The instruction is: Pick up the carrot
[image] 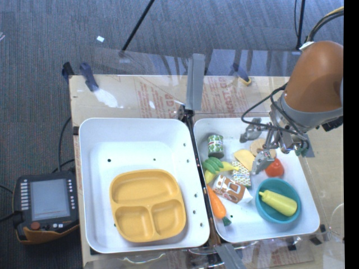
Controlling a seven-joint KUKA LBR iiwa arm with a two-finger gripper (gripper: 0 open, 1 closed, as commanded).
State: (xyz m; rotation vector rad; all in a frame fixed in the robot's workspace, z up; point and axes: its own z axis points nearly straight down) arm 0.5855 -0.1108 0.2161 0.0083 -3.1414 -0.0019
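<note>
A handheld control pendant [47, 206] with a grey screen lies on the dark floor off the bench's left edge. On the bench, the left bin [101, 142] carries a yellow divided plate [148, 205], set toward the bin's front and right of its middle, with three compartments facing up. The right bin [297, 220] holds a crowd of toy foods. A small green-labelled can [215, 145] stands near its back-left corner. Just in front of the can lies a green leafy piece [212, 165] with a yellow banana-like piece [225, 166] beside it. The carrot [217, 204], orange with a green stem end pointing to the bin's front, lies along the left wall of the right bin, close to its front-left corner and touching the edge of a small printed carton [228, 189]. A pale yellow wedge [244, 158] rests near the bin's middle. A blue bowl [277, 202] sits toward the front-right corner with a yellow mustard-like bottle [277, 201] lying in it. A red tomato-like piece [274, 168] sits just behind the bowl. The gripper [262, 162] hangs over the bin's middle, beside the red piece and well apart from the carrot; its fingers point down with nothing seen between them, and how far they are parted cannot be told. The arm's orange band [317, 77] looms above the back-right corner.
</note>
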